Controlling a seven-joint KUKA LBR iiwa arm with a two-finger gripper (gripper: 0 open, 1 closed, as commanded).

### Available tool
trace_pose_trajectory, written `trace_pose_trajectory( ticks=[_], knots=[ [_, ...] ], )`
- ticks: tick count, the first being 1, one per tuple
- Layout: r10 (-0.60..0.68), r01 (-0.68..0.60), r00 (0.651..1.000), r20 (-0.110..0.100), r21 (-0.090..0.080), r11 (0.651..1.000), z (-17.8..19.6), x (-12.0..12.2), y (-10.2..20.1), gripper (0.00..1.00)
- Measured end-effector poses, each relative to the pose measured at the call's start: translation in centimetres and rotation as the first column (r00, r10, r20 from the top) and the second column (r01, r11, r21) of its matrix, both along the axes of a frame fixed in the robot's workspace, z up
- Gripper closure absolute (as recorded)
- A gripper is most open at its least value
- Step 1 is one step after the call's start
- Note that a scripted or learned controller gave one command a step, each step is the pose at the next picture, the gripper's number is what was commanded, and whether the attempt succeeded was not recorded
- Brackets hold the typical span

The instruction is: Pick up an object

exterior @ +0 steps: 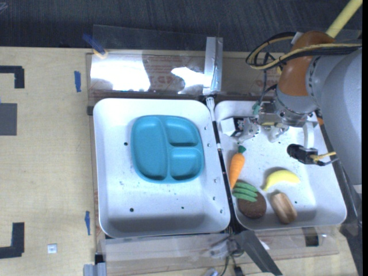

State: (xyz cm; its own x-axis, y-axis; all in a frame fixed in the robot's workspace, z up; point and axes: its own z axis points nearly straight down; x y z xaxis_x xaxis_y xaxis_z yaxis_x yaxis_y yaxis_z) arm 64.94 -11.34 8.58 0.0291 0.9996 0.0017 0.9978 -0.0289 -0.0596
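At the near edge of the right-hand shallow white plastic bin (332, 207), a brown oval bread-like roll (283, 207) lies just beside a round dark brown patty topped with a green ridged piece (251, 202). A little farther in rest a yellow curved toy banana (280, 179) and an orange tapered toy carrot with a green tip (236, 168), which lies along the bin's left wall. All four lie loose and flat, apart enough, I judge, to be taken singly.

Beyond the carrot's green tip, the grey two-finger gripper (253, 130) hangs low in the bin's far left corner. Nothing is seen grasped in it, and I cannot tell whether the claw is released or clenched. The carrot is nearest, so it seems the likely thing to pick.

The left-hand white bin (115, 154) holds a blue divided plastic plate (168, 148) at its middle. Farthest back stands a shiny clear sheet (149, 73).
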Motion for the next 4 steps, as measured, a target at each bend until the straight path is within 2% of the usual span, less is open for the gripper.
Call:
trace_pose_trajectory(
  ticks=[1, 2, 3, 4],
  knots=[
    [-0.063, 0.063, 0.998, -0.012, -0.010, 0.998, 0.0, 0.2, 0.4, 0.00],
    [-0.055, 0.055, 0.998, -0.012, -0.007, 0.998, 0.0, 0.2, 0.3, 0.00],
    [-0.049, 0.049, 0.999, -0.011, 0.005, 0.999, 1.1, 0.4, 1.3, 1.00],
    [-0.050, 0.050, 0.999, -0.014, 0.003, 0.999, 1.0, 0.4, 1.1, 0.00]
  ],
)
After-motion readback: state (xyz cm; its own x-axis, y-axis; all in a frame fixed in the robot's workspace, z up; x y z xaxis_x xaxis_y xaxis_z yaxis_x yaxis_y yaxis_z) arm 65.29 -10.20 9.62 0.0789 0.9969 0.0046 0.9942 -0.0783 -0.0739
